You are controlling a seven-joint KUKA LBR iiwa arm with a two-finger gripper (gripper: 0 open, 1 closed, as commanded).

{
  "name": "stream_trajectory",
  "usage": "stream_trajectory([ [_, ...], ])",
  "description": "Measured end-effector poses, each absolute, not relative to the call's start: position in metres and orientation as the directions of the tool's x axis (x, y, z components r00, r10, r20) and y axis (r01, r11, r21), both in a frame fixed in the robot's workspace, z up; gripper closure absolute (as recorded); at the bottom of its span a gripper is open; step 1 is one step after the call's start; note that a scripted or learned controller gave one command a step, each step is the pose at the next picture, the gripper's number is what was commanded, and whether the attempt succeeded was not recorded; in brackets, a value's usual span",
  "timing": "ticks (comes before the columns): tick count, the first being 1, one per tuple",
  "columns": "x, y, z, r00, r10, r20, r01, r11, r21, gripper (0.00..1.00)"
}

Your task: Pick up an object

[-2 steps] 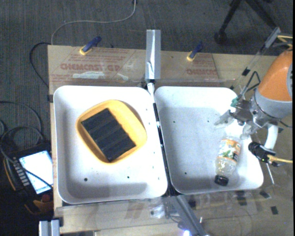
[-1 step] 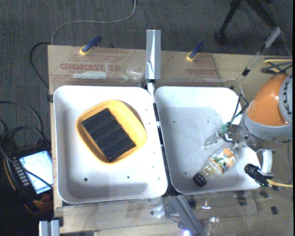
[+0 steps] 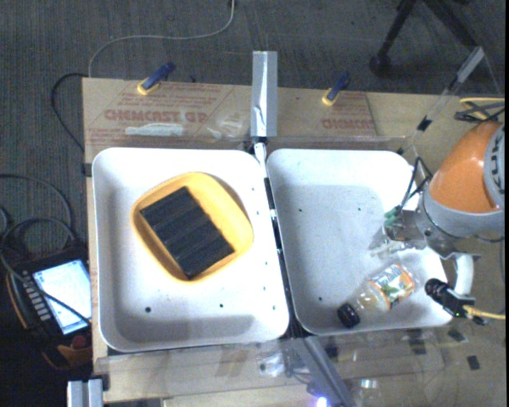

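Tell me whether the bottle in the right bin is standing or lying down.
Lying down. The bottle rests on its side on the right bin's floor, black cap pointing toward the near-left.

Grey arm [image 3: 467, 214] with a rounded orange band [image 3: 460, 176] above the wrist. Below it, a lighter grey ring, then small dark fittings with a green part. Thin black cables along the side, a yellow cable lower down.

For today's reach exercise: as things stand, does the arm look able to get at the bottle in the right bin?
Probably yes: the bottle lies on its side, uncovered, in the right bin, close beside the arm, with nothing over it.
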State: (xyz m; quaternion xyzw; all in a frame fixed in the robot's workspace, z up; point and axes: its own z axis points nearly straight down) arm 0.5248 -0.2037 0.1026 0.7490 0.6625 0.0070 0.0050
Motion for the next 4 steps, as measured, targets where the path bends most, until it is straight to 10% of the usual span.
stream_trajectory([
  [1, 0.525, -0.204, 0.103, 0.122, 0.993, 0.004, 0.992, -0.122, 0.017, 0.0],
  [2, 0.495, -0.208, 0.093, 0.004, 1.0, 0.001, 1.0, -0.004, 0.025, 0.0],
  [3, 0.495, -0.209, 0.103, 0.006, 1.0, -0.001, 1.0, -0.006, 0.027, 1.0],
  [4, 0.581, -0.168, 0.197, -0.025, 1.0, -0.002, 1.0, 0.025, 0.0, 1.0],
])
